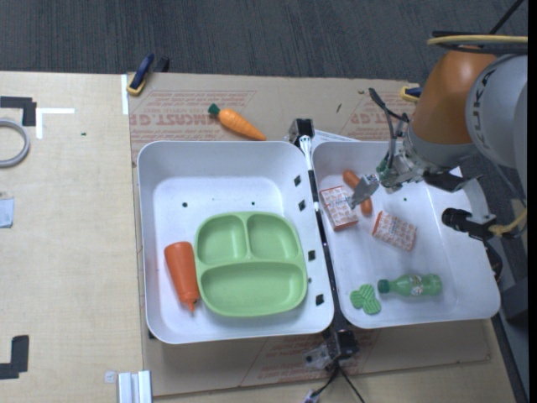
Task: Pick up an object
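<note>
Pale wood bench (67, 250), cardboard sheet (193, 107) under bins, dark carpet (252, 15) behind; tool (366, 190) state unclear.

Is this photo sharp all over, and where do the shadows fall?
In the camera view the green divided plate and carrot in the left bin look crisp, with soft shadows. The gripper over the right bin looks slightly smeared, and the white bins are bright.

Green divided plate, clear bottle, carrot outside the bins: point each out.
green divided plate (252, 264), camera view, on the ridge between its compartments
clear bottle (414, 286), camera view, mid-body
carrot (239, 123), camera view, orange body
</note>
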You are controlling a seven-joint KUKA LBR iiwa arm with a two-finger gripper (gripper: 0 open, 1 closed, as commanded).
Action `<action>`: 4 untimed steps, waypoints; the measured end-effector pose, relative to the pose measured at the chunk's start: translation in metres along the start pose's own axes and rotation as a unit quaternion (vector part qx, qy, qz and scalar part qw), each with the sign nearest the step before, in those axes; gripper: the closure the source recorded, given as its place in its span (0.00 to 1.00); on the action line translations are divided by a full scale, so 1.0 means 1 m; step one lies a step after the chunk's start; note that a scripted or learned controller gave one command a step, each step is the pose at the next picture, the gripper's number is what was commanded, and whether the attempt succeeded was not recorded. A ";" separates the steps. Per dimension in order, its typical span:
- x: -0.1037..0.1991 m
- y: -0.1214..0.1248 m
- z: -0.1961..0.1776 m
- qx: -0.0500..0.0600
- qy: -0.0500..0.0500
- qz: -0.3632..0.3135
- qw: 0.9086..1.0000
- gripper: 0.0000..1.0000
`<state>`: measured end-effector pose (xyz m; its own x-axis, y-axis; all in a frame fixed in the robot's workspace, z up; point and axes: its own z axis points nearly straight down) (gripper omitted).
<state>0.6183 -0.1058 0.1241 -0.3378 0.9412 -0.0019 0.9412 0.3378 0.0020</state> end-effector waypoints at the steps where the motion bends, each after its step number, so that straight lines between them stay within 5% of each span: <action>1: 0.004 0.002 0.028 -0.001 -0.001 -0.091 0.996 0.00; 3: 0.004 0.002 0.028 -0.001 -0.001 -0.092 0.996 0.00; 4: 0.002 0.004 0.028 -0.001 0.001 0.114 0.993 0.00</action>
<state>0.6214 -0.1021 0.0958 -0.1148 0.9934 0.0003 0.9934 0.1148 0.0044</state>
